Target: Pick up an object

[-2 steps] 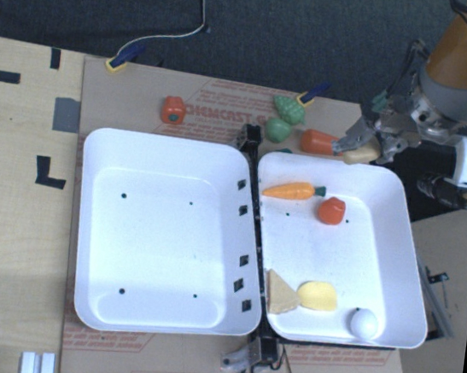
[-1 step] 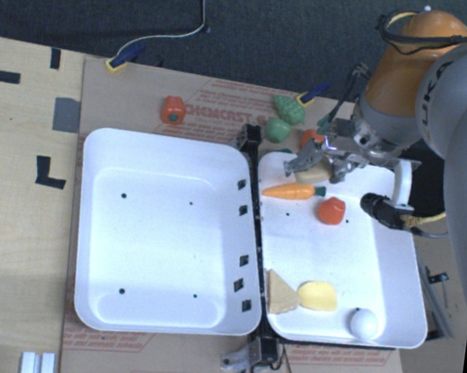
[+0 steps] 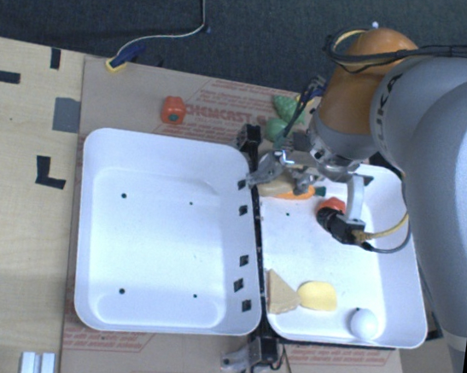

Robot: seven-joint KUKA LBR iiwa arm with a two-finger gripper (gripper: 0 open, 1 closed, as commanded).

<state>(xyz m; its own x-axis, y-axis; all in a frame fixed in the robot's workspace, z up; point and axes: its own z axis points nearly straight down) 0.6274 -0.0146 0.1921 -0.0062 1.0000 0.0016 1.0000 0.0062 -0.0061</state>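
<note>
Pincer (image 3: 291, 174) low at right bin's (image 3: 392, 281) far-left corner, over an orange piece (image 3: 289, 192); grip state cannot tell. Best to centre on piece, clear the wall, then close.

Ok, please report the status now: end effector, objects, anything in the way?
End effector low at back of right white bin, over orange flat piece. Yellow rounded object, tan wedge, white ball at front, untouched. Grasp unconfirmed.
</note>
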